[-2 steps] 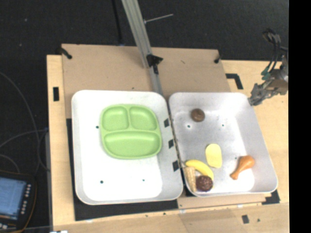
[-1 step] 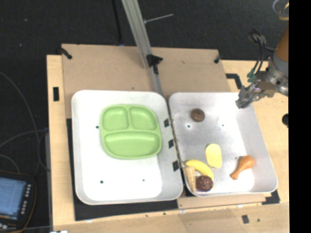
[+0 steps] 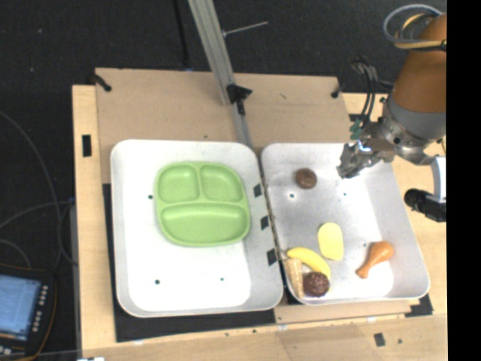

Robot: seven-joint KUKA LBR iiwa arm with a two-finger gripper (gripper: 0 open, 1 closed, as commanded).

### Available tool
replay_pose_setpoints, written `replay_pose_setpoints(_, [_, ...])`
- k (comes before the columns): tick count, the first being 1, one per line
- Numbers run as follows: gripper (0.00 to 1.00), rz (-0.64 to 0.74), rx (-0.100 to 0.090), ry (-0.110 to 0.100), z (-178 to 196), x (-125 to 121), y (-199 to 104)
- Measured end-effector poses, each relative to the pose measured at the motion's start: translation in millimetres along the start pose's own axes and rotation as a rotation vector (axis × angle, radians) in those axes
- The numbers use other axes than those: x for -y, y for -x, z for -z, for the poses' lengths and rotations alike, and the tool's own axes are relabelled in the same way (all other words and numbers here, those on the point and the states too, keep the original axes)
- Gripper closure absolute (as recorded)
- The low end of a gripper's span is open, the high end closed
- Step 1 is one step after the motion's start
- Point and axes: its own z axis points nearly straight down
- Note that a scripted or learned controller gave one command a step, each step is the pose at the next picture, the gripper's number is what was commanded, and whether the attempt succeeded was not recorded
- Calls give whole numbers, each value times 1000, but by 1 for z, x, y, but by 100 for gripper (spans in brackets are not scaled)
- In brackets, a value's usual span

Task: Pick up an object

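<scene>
where arm hides hand (image 3: 352, 164), fingers unclear

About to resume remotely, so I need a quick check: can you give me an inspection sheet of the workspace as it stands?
Surface: wooden bench bearing left bin and right bin.
Job's things: in the right bin, brown ball, yellow piece, banana, orange drumstick, dark ball.
Clutter: green divided plate in the left bin.
Grippers: gripper over the right bin's upper right, holding nothing visible.
Cables: black cables beside the arm.
Surroundings: metal pole; screen at lower left.
</scene>
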Motion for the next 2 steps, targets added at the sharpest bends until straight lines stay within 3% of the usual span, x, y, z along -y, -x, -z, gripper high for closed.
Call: replay_pose_setpoints(2, [100, 0, 0, -1, -29, 18, -101])
